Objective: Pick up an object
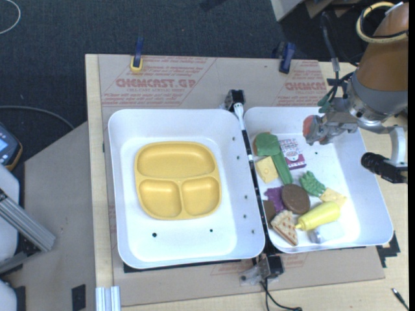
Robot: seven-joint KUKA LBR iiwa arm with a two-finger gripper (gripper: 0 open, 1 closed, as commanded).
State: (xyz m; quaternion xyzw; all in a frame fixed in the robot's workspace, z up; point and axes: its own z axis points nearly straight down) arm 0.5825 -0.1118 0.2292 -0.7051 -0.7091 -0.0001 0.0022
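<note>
The hand [320,129] hangs over the far part of the right bin [369,193] — if it is spread or pressed together, I cannot tell. The toy foods [295,193] lie in a heap in this bin, near the hand; the yellow tray [176,179] sits in the left bin [123,193]

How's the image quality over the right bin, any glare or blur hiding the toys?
Camera view: even lighting, soft shadows; the right bin is bright white but its toys stay readable, like the yellow mustard bottle; the end effector looks slightly blurred, its fingers unresolved; the yellow tray is sharp.
</note>
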